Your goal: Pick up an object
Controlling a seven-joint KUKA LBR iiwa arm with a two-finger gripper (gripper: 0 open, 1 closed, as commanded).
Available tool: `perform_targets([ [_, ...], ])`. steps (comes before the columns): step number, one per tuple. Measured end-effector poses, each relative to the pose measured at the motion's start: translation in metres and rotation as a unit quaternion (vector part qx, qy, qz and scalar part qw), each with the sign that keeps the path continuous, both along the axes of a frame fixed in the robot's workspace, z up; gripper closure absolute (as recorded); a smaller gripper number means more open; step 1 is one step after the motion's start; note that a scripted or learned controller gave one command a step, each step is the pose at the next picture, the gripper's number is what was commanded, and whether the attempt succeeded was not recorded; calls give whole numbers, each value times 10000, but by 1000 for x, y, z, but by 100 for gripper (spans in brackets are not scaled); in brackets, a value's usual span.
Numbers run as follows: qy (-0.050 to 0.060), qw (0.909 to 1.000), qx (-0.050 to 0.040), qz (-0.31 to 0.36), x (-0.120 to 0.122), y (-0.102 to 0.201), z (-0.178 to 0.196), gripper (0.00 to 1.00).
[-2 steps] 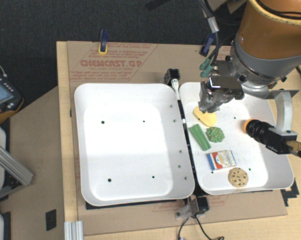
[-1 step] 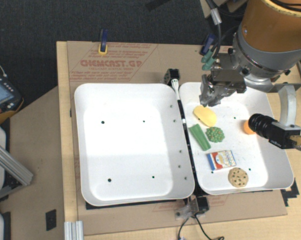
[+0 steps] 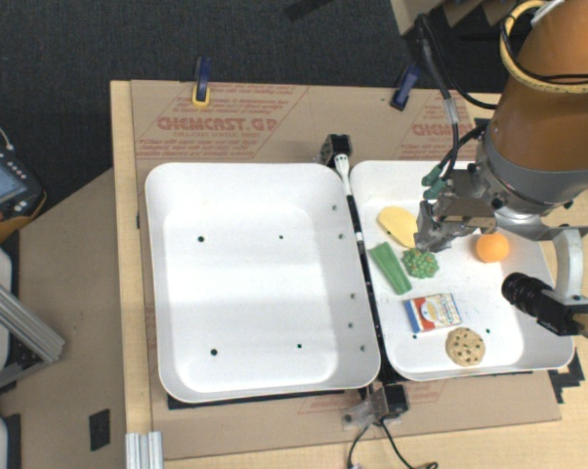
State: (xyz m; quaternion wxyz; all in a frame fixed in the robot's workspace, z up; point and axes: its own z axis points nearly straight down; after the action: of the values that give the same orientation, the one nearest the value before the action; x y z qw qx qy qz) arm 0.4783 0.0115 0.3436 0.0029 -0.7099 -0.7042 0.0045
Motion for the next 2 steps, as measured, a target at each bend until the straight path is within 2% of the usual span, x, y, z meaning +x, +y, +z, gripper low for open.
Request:
perform_targets([
  [1,-68,10000,10,38,2,4,16,100],
  [2,-78,10000,9,36,2,4,26,100],
])
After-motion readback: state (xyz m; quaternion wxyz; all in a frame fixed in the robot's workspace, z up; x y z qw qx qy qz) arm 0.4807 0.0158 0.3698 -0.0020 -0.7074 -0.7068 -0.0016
